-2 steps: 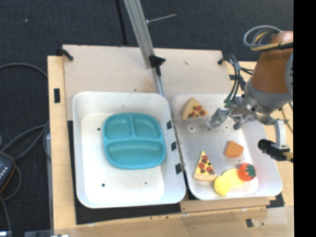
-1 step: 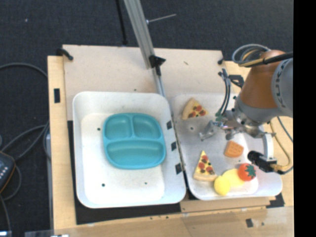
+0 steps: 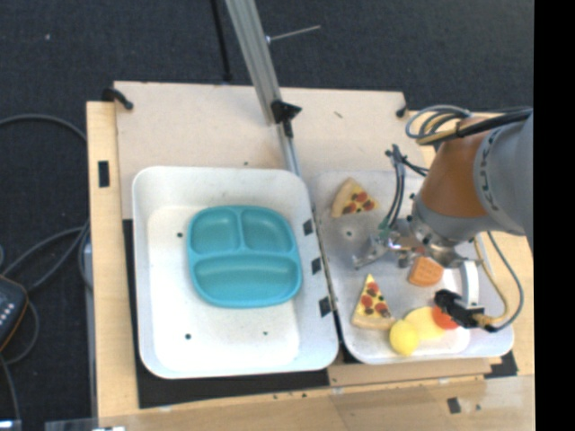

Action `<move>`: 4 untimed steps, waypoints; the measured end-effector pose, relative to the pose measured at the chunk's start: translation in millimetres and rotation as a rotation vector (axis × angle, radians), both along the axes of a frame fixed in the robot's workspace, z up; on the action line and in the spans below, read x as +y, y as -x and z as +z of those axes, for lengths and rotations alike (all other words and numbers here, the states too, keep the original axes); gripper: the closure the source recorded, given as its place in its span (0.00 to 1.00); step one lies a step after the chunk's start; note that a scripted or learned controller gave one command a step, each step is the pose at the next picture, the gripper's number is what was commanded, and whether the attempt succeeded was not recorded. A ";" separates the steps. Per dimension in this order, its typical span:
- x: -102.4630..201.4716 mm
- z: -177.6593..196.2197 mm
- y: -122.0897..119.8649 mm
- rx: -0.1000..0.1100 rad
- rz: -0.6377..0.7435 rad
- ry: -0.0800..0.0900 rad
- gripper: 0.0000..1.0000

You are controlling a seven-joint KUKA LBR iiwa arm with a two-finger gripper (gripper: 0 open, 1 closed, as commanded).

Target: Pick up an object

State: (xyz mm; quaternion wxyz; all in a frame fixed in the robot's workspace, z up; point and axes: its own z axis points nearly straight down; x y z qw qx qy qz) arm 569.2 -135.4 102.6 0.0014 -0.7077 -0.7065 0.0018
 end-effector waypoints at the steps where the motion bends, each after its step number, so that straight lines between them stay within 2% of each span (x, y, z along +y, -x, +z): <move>1: -1.9 14.4 -2.1 -0.008 -0.009 0.001 1.00; 3: -8.8 128.1 1.9 -0.012 0.003 0.002 1.00; 4: 35.2 128.9 -9.2 -0.007 0.007 0.000 1.00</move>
